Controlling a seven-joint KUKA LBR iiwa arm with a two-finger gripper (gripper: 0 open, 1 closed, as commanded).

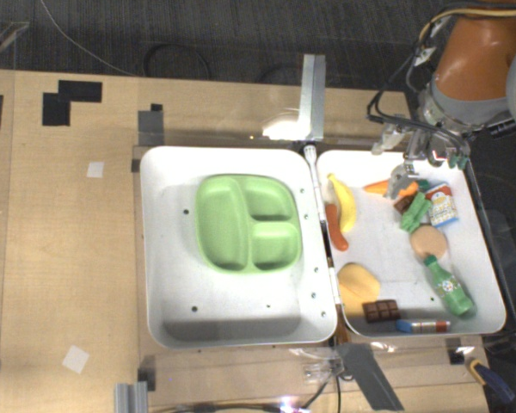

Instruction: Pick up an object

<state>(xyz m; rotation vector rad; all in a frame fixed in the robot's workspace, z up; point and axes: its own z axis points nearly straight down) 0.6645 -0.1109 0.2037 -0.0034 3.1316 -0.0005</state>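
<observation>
My gripper [403, 175] hangs over the far part of the right bin [490, 312], below the orange-banded wrist [473, 54]. Its tip is right above a cluster of items: an orange carrot [379, 187], a small brown piece [404, 202], a green toy [413, 212] and a small printed box [441, 206]. Nothing is visibly held. A yellow banana [343, 203] and a red pepper [335, 228] lie along the bin's left wall.
Nearer the front of the right bin are a tan round piece [428, 243], a green bottle [448, 286], a yellow-orange slice [359, 282], a chocolate bar [381, 310] and a marker [422, 324]. A green divided tray [245, 222] sits in the left bin [168, 317].
</observation>
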